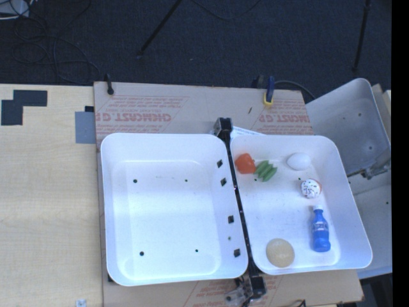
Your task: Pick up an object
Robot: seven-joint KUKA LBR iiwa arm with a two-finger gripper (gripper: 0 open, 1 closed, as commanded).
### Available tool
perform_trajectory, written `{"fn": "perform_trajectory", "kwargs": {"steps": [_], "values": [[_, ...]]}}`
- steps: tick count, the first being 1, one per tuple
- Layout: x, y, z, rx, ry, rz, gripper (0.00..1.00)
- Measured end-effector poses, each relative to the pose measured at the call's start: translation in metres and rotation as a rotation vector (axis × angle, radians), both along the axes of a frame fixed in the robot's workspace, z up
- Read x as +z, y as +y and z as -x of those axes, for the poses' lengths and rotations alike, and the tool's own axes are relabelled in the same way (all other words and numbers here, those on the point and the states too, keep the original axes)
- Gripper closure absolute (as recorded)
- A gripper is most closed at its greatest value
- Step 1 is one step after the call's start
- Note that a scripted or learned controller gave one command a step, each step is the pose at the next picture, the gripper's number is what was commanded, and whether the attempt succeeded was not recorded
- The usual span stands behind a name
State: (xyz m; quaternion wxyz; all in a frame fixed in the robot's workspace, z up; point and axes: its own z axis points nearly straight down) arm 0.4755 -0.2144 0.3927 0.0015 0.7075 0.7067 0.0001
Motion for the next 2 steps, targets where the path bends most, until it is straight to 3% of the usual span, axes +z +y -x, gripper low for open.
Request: {"fn": "perform_trajectory", "kwargs": {"steps": [1, 2], "values": [[0.0073, 0.0005, -0.0009, 0.003, 0.004, -0.001, 1.0], [0.0069, 0.0005, -0.0008, 0.003, 0.005, -0.001, 0.0]]}}
